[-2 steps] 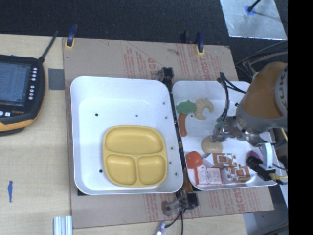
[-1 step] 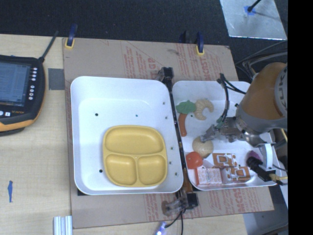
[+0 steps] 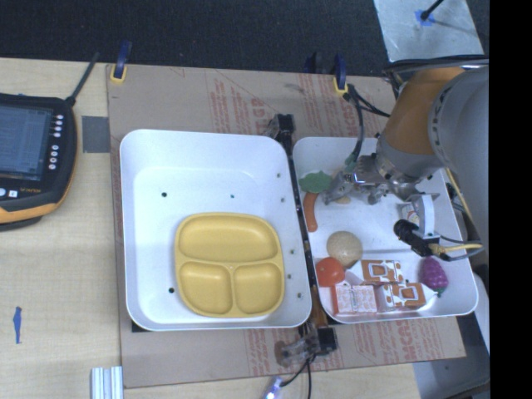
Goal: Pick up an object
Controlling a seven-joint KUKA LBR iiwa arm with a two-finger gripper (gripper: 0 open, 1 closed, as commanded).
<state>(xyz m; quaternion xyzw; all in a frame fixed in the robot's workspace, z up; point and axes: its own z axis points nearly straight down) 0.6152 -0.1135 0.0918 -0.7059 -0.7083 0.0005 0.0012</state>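
While gripper [image 3: 359,186] grip state cannot be told, right bin [image 3: 465,306] has one beige ball [image 3: 344,244], one tomato [image 3: 330,271], purple grapes [image 3: 433,274]; left bin [image 3: 141,306], one yellow tray [image 3: 230,264].

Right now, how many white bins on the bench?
2. The left bin holds a yellow divided tray; the right bin holds the small food items, under the arm.

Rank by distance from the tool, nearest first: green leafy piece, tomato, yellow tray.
1. green leafy piece, just left of the tool, right bin's upper left.
2. tomato, lower in the right bin.
3. yellow tray, in the left bin.
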